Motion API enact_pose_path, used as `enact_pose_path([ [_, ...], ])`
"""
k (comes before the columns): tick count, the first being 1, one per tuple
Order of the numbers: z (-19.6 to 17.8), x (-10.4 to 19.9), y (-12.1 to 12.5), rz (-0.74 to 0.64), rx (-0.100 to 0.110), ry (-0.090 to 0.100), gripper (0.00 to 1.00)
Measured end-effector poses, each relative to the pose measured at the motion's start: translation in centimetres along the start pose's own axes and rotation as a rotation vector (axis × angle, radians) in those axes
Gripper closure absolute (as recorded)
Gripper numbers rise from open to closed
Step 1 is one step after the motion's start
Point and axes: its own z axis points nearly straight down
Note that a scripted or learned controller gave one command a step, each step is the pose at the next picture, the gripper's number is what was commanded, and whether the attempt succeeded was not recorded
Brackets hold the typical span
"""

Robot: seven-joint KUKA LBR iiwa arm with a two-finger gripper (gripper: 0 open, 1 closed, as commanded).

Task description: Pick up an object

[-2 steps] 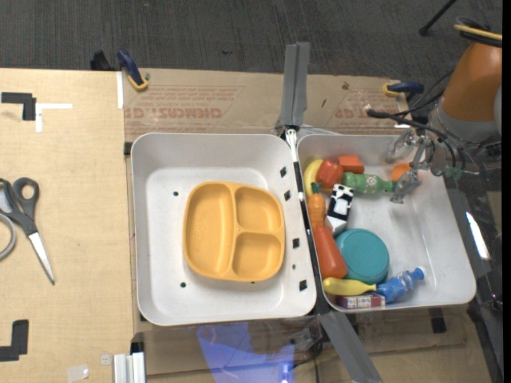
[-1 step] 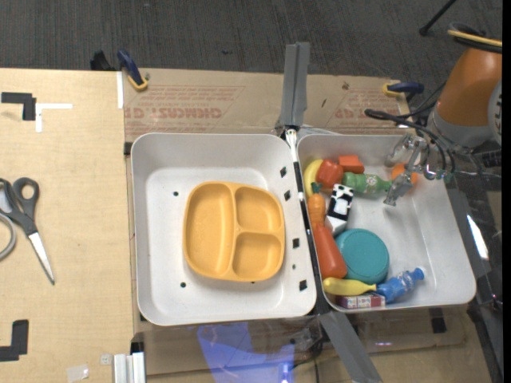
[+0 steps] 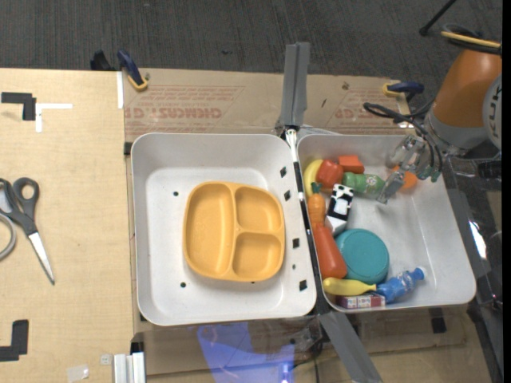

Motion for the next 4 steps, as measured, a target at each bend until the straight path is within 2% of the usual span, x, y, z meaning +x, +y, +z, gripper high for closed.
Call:
enact_pose_path([
  [1,-1.1,-0.1,0.1,-0.003,0.001,-0.004,1.0],
  [2,-13.6,4.6,1.8,0.033,0.0,-0.001,1.0],
  [3,-1.8,6.7,4.1,0.154,0.001,0.002,1.0],
  [4,-16.2,4.9,9.1,0.242,0.001,0.0,1.0],
])
